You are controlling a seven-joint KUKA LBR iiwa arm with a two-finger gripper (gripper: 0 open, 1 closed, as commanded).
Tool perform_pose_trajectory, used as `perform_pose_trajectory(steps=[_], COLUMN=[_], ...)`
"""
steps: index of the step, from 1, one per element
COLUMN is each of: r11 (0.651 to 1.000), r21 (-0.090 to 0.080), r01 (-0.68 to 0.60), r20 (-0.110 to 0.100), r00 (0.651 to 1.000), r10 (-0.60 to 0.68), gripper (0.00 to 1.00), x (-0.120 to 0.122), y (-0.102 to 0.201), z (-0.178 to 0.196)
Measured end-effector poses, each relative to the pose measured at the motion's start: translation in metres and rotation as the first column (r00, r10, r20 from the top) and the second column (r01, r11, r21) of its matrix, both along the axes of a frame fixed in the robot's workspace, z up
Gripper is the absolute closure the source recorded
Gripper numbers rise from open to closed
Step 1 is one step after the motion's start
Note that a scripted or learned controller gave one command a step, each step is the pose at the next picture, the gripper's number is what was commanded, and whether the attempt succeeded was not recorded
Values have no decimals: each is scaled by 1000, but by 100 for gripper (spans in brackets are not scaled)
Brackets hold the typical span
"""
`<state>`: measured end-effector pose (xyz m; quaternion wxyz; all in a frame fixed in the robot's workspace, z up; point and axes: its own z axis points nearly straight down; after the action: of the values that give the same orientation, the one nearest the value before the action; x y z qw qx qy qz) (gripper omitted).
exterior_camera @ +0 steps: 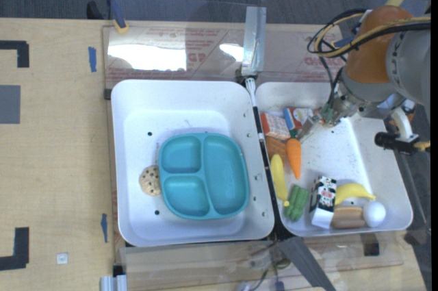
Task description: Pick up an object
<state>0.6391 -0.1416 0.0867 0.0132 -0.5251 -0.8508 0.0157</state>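
Reaching hand (316, 120) low just above the carrot (293, 157)

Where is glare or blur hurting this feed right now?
In the camera view, glare whitens the clear panel behind the left bin; the gripper near the carrot looks soft and small; the teal tray is evenly lit and sharp.

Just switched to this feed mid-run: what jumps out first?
The teal divided tray dominates the left bin, with a cookie tucked against its left edge. The right bin holds a crowd of toy food: an orange carrot, a yellow corn cob, a banana and a white egg. The gripper hangs over that bin's far end, near the carrot's top.
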Motion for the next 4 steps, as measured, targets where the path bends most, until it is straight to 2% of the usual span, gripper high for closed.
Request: perform_pose_trajectory(steps=[1,2,3,4], r11=[998,995,996,996], r21=[-16,-1,-2,-1], r01=[63,97,93,92], r20=[-22,23,43,42], r00=[998,995,995,995], r10=[-64,-97,-93,-92], gripper=[0,0,100,0], x=[11,23,28,27], y=[4,27,28,28], z=[-1,1,17,15])
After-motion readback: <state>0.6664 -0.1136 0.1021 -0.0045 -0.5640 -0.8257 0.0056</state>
